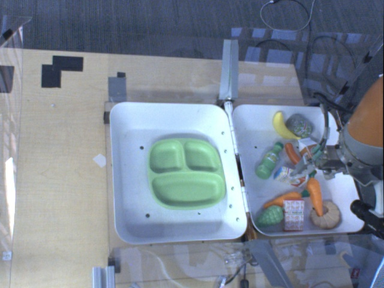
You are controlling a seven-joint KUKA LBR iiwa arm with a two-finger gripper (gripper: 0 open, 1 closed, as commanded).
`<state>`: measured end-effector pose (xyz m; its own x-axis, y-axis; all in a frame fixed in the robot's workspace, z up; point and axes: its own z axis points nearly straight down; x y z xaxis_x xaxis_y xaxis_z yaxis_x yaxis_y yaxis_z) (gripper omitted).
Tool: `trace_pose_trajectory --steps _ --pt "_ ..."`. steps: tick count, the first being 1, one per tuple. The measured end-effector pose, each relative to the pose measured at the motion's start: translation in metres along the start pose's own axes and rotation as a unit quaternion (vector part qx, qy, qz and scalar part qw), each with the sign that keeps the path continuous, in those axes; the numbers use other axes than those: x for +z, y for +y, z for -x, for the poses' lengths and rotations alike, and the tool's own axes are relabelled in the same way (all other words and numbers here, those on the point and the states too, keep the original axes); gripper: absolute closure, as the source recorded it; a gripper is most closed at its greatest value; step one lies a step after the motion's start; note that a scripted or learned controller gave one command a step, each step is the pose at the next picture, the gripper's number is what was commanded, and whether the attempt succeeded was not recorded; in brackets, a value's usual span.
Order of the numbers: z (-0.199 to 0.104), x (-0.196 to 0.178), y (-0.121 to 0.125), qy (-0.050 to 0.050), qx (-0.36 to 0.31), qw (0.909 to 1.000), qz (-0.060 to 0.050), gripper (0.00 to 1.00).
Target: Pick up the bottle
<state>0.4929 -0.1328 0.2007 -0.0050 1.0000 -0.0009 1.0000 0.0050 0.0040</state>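
The green bottle lies tilted in the right bin, left of the middle, its pale cap toward the back. My gripper hangs low over the clutter in the right bin's middle, a short way right of the bottle and apart from it. Nothing visibly sits in the gripper. The grey arm with its orange band comes in from the right edge.
Around the gripper in the right bin lie a yellow banana, a grey lump, two carrots, a green knobbly fruit, a small pink box and a brown ring. The left bin holds a green divided plate.
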Motion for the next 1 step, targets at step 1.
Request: trace_pose_trajectory --steps 1 --pt "-0.0356 0.1043 0.0543 0.001 0.028 0.9996 0.001 0.0"
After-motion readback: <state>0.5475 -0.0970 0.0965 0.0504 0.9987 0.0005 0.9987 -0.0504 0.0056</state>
